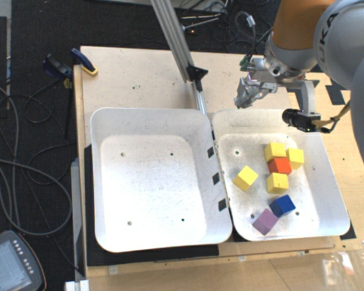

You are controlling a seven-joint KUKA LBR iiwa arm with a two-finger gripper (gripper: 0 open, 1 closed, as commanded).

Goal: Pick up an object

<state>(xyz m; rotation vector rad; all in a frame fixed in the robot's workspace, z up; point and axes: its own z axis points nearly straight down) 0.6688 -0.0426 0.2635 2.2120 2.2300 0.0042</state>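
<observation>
In the right bin point(327, 205), toward its middle, I have a loose cluster of small cubes to choose from: a yellow cube point(246, 177) lying by itself nearest the bin's left wall, three more yellow ones and an orange cube point(280, 165) packed touching near the far right, and a blue cube point(282, 205) against a purple cube point(266, 221) toward the near edge. They look like light, rigid blocks with flat, matte faces, so I judge they will neither crush nor slip much; two opposite flat sides are where I would take hold. The lone yellow cube is my pick, since it has free room on every side, though it sits turned relative to the bin walls, so the wrist would need to match that angle. The claw point(250, 94) hangs above the far edge of the right bin, near its far-left corner, well apart from the cubes and carrying nothing. It is small, dark and blurred from here, so I cannot tell how it is set. The left bin point(103, 126) sits alongside on the surface point(133, 71).
</observation>
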